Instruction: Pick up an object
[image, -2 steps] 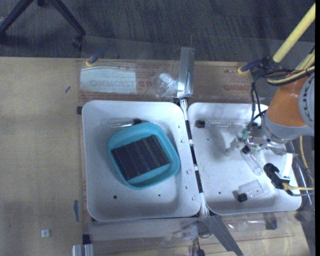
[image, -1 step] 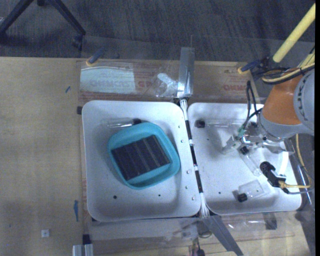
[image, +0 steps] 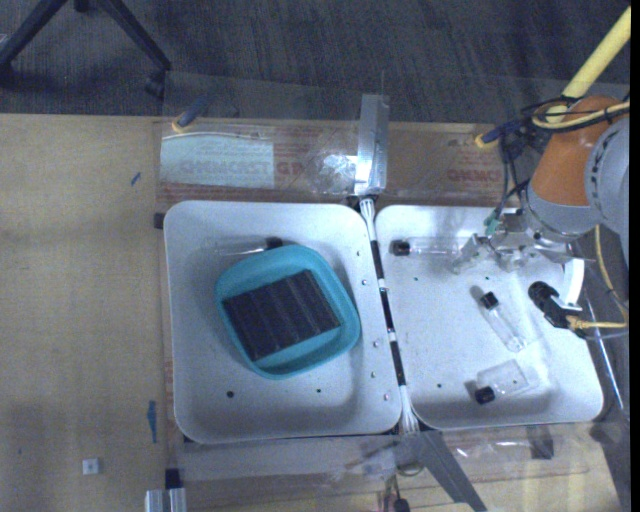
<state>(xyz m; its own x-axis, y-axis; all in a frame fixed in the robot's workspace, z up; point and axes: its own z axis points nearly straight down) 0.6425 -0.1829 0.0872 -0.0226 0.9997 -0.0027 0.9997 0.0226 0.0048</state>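
Gripper (image: 478, 248) sits over the upper part of the right bin (image: 440, 390), reaching in from the right edge under the grey arm with its orange band (image: 565, 165), and whether its fingers are parted or closed cannot be told from this slanted overhead view, since the metal parts blur into the white bin floor. Nothing can be made out between the fingers. Just to its left, along the bin's top edge, lies a clear tube with a dark cap (image: 420, 246), its far end close to or touching the gripper tip; contact cannot be confirmed. Below the gripper, near the middle of the same bin, lies a second clear vial with a dark cap (image: 498, 314), set on a diagonal and apart from the gripper. Lower still, near the bin's bottom right corner, rests a third small clear vial (image: 500, 382) with a dark cap at its left end, well apart from the gripper. A black and white piece (image: 556, 297) of the arm's hardware hangs at the right side of the bin, with a yellow cable beside it. Across the divider, the left bin (image: 200, 400) holds a teal tray (image: 288, 310) tilted at an angle, with a dark ribbed panel lying inside it. Both bins rest on a tan bench (image: 70, 300), and a taped clear plastic sheet (image: 260, 160) lies flat just above them.
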